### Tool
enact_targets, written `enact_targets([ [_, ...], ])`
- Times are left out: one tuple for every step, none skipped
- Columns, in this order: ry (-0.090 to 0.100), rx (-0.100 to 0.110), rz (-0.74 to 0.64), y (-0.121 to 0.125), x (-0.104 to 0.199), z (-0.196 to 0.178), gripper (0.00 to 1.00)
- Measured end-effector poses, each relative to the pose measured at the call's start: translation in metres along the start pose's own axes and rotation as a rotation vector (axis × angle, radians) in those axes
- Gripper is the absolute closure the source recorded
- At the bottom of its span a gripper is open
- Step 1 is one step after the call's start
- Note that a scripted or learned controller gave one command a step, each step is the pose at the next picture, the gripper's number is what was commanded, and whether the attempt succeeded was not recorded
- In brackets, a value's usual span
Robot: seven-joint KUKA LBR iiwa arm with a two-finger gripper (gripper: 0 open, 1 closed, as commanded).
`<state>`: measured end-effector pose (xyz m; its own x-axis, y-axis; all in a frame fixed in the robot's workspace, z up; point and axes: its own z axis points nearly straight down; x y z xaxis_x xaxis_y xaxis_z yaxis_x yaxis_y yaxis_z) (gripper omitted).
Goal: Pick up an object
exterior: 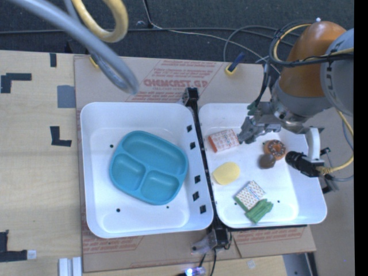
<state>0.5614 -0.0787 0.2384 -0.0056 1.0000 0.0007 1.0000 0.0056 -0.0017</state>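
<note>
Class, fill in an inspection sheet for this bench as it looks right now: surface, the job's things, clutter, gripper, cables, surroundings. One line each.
Surface: cardboard sheet under two white bins; left bin, right bin.
Job's things: in the right bin, an orange-and-white packet, yellow piece, brown round item, grey lump, patterned packet, green item.
Clutter: blue divided tray in the left bin.
Gripper: gripper low over the right bin, beside the orange-and-white packet; nothing seen held.
Cables: dark cables behind the bins; yellow hose and grey hose at upper left.
Surroundings: black tape marks on the wooden bench.
</note>
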Motion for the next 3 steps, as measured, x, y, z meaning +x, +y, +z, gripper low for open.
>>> enact_targets([
  [0.000,-0.001,-0.001,0.025,0.053,0.003,1.00],
  [0.000,0.000,-0.001,0.039,0.111,0.016,1.00],
  [0.000,0.000,-0.002,0.053,0.171,0.023,1.00],
])
